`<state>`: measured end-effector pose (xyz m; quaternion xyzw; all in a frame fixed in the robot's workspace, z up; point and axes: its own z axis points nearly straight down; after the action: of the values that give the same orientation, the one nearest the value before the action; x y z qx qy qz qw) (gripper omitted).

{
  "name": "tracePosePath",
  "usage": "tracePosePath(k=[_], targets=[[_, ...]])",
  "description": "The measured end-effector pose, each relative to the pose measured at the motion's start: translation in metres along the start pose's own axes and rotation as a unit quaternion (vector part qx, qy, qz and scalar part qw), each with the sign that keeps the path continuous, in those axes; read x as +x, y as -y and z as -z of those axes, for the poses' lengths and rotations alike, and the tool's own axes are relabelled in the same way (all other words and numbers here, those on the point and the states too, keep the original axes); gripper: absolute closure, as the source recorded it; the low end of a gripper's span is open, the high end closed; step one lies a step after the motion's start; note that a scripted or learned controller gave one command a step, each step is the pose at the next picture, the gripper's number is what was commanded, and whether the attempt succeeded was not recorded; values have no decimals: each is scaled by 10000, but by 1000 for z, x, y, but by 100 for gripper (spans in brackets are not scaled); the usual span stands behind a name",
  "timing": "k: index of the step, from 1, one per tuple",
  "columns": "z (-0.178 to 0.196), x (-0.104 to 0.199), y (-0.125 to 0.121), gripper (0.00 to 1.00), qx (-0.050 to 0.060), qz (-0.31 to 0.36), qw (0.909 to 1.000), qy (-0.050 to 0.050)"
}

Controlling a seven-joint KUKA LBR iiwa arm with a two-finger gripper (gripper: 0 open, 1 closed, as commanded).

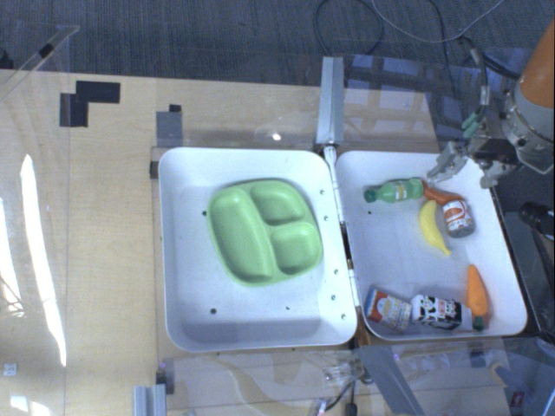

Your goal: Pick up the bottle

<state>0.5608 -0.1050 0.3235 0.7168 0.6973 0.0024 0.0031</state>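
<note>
While hovering above right bin's far edge, tool (469, 165) spread open, holding nothing, near bottle (395, 191)

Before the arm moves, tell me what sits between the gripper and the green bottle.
Nothing visible does. The gripper hangs just right of the bottle, with bare bin floor between them. The can and banana lie lower, off that line.
</note>
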Motion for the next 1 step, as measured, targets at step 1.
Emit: tracePosePath(k=[1], targets=[[-93, 52, -52, 0, 16, 1147, 9934, -8]])
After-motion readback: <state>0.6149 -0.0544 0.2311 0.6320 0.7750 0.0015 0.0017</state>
